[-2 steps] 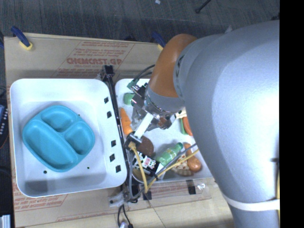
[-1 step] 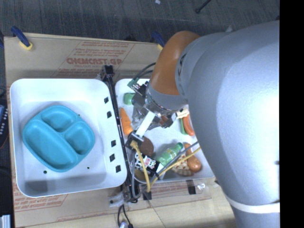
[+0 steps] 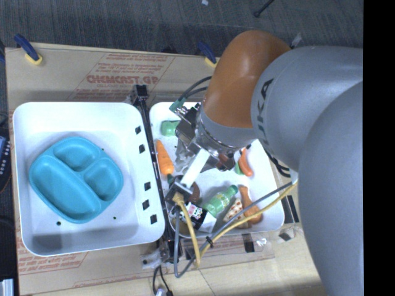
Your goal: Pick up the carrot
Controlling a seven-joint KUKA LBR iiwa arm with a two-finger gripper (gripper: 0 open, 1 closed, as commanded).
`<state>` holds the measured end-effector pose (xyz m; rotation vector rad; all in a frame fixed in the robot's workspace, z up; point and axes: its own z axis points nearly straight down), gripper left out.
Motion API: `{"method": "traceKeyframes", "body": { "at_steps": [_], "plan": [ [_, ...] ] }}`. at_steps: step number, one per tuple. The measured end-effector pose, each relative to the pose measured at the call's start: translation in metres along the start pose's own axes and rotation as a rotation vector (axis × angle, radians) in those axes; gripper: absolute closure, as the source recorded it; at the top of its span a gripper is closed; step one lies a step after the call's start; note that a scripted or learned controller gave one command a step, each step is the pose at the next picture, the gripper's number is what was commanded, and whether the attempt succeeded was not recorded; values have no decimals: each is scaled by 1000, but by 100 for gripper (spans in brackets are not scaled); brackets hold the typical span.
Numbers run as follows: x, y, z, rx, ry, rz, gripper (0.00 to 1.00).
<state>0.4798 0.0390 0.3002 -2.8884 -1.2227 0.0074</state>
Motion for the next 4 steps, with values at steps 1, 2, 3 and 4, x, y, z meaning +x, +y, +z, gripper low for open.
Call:
{"method": "traceKeyframes", "body": {
  "at_steps": [1,2,3,4],
  "plan": [
    [4,15,111,6,-7,-493,100],
    [5,15,101,9,-9,-503,100],
    [6,14,92,14,-12,-513,100],
    [-31,25,109,2,-5,-1068,100]
  ]
}}
